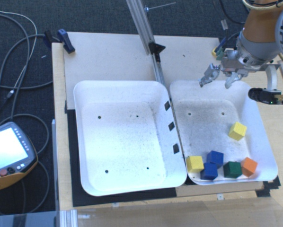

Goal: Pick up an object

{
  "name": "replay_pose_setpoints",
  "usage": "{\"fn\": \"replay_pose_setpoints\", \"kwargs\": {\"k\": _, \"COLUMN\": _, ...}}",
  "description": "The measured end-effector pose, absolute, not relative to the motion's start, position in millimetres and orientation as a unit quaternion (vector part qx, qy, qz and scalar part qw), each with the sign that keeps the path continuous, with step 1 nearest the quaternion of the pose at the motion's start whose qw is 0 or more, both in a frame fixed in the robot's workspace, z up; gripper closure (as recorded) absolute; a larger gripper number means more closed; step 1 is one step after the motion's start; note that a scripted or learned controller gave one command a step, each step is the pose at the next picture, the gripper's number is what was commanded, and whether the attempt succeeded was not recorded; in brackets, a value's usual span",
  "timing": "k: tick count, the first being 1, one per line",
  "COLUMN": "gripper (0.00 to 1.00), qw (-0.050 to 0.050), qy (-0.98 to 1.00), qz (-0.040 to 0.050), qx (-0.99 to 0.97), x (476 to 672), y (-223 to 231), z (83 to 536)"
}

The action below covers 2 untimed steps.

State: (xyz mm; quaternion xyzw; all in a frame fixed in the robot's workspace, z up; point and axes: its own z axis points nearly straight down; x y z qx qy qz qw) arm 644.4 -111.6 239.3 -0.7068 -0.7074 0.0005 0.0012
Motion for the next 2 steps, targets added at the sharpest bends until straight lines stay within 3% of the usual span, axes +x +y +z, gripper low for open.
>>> {"fn": "replay_pose_setpoints", "kwargs": {"k": 1, "gripper": 0.00, "qw": 0.002, "qy": -0.705, "qz": 0.0024, "qx": -0.709, "x": 642.2, "y": -162, "z": 194}}
{"fn": "replay_pose_setpoints", "kwargs": {"k": 2, "gripper": 0.00, "qw": 0.003, "qy": -0.706, "qz": 0.0017, "qx": -0.708, "x": 608.8, "y": -168, "z": 167}}
